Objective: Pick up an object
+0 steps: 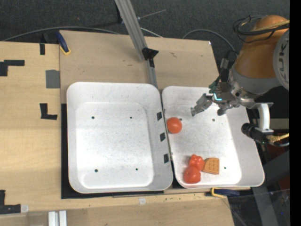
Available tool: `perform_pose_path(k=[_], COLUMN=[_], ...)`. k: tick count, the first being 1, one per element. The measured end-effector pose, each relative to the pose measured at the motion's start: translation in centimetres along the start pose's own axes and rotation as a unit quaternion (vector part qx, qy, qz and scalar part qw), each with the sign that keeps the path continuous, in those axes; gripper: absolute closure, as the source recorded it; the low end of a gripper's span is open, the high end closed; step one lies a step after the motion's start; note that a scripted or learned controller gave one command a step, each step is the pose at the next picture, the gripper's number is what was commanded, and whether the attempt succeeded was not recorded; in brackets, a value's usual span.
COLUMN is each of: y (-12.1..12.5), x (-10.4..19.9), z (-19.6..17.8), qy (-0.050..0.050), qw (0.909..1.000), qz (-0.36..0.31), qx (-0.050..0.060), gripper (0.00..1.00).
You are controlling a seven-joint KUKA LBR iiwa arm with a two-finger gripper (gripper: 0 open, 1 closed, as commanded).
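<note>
The tool (210,105) hangs over the upper part of the right bin (244,173), its two dark fingers spread apart with nothing between them, one finger reaching out toward the left, the other pointing down beside it. None of the candidate things is under it. The nearest is a small orange-red ball (174,125), smooth and round, lying by the bin's left wall, below and to the left of the tool. At the near end of the same bin sit three more: a red pepper-like piece (196,161) with a lumpy top, a rounder red fruit shape (191,175) touching it from below, and a flat tan waffle-like square (211,165) with a gridded face, just beside the pepper.

The likely trouble lies in the shapes. The ball looks glossy and hard, so a closing pinch that lands off its middle would probably squirt it sideways, and the wall next to it leaves little room for a finger on that side. The three crowded pieces touch or nearly touch, so a descent there could wedge a finger between them and shove them apart without gripping any. The waffle lies flat and low, which gives the fingers little edge to catch.

Both bins are shallow white trays with speckled floors; the left bin (75,102) sits alongside on the pale wooden desk (103,51)
</note>
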State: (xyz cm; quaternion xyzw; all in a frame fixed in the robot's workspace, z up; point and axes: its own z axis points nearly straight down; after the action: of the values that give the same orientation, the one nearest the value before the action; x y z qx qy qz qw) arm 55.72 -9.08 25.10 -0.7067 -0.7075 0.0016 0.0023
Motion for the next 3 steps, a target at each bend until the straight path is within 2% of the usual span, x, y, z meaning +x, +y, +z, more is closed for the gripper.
perform_pose_path(k=[1, 2, 3], y=[0.1, -0.7, -1.4], x=[0.0, 0.8, 0.0], z=[-0.2, 5.2, 10.8], qy=[0.0, 0.0, 0.0], qw=[1.0, 1.0, 1.0], qz=[0.0, 0.0, 0.001], qx=[-0.002, 0.001, 0.001], gripper=[0.0, 0.0, 0.0])
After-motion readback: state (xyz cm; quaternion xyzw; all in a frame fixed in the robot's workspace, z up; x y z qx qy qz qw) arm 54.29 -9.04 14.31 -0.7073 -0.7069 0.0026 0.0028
